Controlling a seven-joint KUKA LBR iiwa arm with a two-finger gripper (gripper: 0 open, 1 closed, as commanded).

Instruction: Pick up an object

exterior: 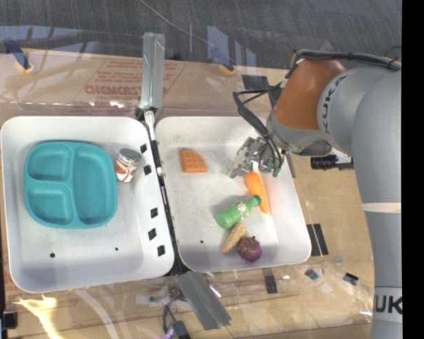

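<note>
Teal, a plastic divided tray (71, 183) is lying in the left white bin (28, 260). Rightward, the orange plastic carrot (256, 189) is lying in the right white bin (205, 253), touching just below the metal gripper (253, 159); jaw state cannot be told.
</note>
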